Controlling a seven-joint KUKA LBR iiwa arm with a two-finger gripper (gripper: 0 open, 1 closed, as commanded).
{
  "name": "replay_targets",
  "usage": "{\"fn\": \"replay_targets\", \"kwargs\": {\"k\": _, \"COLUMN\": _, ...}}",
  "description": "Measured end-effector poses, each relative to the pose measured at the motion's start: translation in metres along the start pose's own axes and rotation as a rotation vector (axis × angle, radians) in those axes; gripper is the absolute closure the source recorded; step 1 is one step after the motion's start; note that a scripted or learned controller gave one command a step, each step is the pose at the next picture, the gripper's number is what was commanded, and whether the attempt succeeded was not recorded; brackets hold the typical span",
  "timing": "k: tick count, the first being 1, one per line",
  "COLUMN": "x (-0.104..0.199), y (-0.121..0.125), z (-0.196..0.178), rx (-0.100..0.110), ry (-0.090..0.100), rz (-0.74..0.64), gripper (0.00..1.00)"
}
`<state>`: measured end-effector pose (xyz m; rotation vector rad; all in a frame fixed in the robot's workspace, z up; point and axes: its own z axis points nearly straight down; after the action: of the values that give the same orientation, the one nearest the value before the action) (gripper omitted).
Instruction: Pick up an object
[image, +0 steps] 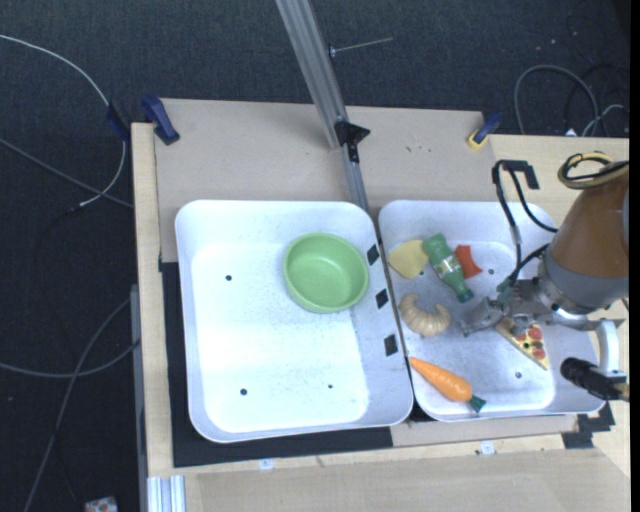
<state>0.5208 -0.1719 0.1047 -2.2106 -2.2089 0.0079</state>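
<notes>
In the right bin (440, 408) I count six loose things: one green bottle (446, 265) lying tilted near the middle, one small red piece (467, 261) just beside it on its right, one yellow piece (407, 259) touching its left side, one tan croissant (426, 315) below those, one orange carrot (445, 381) with a green tip along the near edge, and one pizza slice (527, 341) at the right. My pincer (487, 316) is down inside this bin, between the croissant and the pizza slice, just below the bottle; I cannot tell how far apart its tips are, and I see nothing clearly caught in it. The grey arm (592, 250) with its orange band comes in from the right over the bin's far side, and black cables (512, 210) loop above the wrist. The croissant and bottle sit near the pincer, while the carrot lies apart toward the front. The left bin (250, 400) holds one green bowl (325, 272), upright, in its upper right area close to the wall shared with the right bin. Both bins rest side by side on the counter (250, 150), a metal pole (315, 70) slants in from the top toward the gap between them, and I count two clamps on the counter's far edge, one blue (160, 120) and one yellow and blue (485, 129).
</notes>
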Motion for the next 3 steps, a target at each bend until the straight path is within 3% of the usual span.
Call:
{"fn": "replay_targets", "kwargs": {"k": 1, "x": 0.0, "y": 0.003, "z": -0.017, "rx": -0.011, "ry": -0.002, "rz": 0.0, "gripper": 1.0}}
{"fn": "replay_targets", "kwargs": {"k": 3, "x": 0.006, "y": 0.009, "z": -0.135, "rx": -0.025, "ry": -0.009, "rz": -0.002, "gripper": 1.0}}
